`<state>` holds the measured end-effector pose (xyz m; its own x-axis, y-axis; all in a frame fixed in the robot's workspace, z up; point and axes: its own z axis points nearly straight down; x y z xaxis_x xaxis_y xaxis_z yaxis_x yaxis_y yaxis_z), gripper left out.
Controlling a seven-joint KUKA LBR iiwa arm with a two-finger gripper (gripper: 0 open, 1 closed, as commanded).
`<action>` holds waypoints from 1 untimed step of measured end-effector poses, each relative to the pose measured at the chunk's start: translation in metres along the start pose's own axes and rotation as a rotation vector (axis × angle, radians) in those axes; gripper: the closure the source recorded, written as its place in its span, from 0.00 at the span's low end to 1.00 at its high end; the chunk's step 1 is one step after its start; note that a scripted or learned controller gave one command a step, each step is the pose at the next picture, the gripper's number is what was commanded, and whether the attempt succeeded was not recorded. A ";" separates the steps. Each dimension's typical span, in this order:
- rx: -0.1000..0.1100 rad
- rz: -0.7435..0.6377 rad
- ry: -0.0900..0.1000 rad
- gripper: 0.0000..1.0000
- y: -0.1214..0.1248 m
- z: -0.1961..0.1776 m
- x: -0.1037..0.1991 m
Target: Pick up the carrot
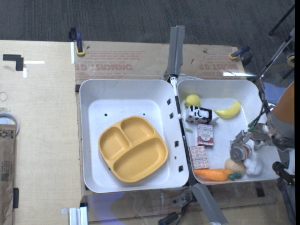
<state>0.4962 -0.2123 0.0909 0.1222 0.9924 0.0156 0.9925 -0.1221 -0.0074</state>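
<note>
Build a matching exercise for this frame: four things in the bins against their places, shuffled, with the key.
Things:
1. carrot
2. banana
3. yellow divided plate
4. lemon

Places:
A. left bin
B. right bin, far left corner
C. right bin, along the near wall
D. right bin, far side, right of the black-and-white carton

Pairs: 1-C, 2-D, 3-A, 4-B

The two bins [89,139] look like smooth white plastic with a slight sheen. The divided plate [133,148] is matt yellow plastic. The carrot [212,174] is glossy orange, the banana [228,110] smooth and yellow. The desk [37,139] is pale wood with a dull finish, and brown printed cardboard [126,62] lies behind the bins. The end effector [243,149] shows bare grey metal.
</note>
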 end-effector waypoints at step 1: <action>-0.008 0.334 -0.006 0.00 -0.015 -0.001 0.009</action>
<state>0.4820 -0.2020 0.0919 0.4404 0.8977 0.0078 0.8978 -0.4404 -0.0034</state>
